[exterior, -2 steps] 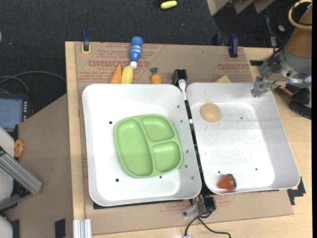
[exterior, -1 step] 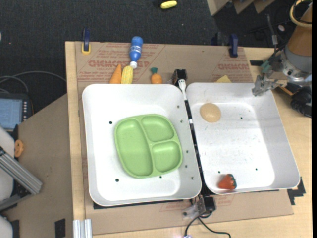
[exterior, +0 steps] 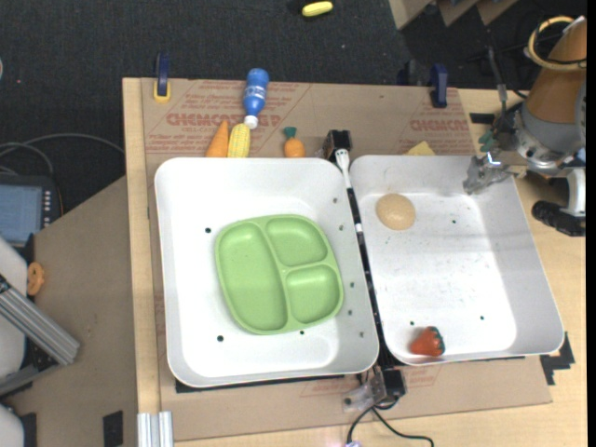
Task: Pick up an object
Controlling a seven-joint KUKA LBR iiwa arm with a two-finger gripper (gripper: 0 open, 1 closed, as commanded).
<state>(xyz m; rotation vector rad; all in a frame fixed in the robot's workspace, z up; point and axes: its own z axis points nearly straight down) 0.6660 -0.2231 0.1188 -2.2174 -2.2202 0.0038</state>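
While the arm reaches in from the right:
Gripper [exterior: 480,170]: over right bin's [exterior: 521,277] far corner, opening unclear.
Bun [exterior: 396,211]: right bin, far-left.
Strawberry [exterior: 427,342]: near edge.

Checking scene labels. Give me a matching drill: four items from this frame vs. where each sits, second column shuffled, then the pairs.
Items:
1. green divided plate
2. tan round object
3. red object
4. blue-capped bottle

Places:
A. right bin, near edge
B. bench board behind the left bin
C. left bin, middle
D. right bin, far left part

Pairs: 1-C, 2-D, 3-A, 4-B
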